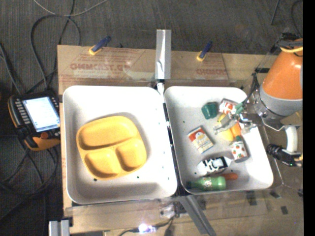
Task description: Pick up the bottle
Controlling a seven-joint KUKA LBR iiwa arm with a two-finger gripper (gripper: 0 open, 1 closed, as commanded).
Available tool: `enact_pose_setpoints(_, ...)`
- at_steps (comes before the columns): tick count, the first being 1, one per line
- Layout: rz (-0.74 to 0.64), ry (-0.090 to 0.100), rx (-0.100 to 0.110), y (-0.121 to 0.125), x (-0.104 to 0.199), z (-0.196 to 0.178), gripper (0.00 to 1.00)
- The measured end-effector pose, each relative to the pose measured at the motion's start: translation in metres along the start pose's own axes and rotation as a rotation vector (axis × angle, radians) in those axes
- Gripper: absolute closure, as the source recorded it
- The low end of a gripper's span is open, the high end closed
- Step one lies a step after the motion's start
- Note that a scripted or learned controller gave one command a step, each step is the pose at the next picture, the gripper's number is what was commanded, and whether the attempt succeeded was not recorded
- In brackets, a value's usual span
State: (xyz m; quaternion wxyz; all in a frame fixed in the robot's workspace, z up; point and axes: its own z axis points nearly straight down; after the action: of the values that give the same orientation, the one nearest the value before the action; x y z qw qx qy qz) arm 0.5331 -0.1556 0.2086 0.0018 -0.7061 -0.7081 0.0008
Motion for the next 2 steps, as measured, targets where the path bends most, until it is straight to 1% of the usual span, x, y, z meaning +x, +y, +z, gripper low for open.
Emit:
enact_pose_setpoints(1, 0.104, -0.002, 0.001, 0.021, 0.021, 0.078, 0.0)
enact_pose_setpoints(2, 0.128, -0.004, -0.003, 0.089, -0.024, 0.047, 0.0)
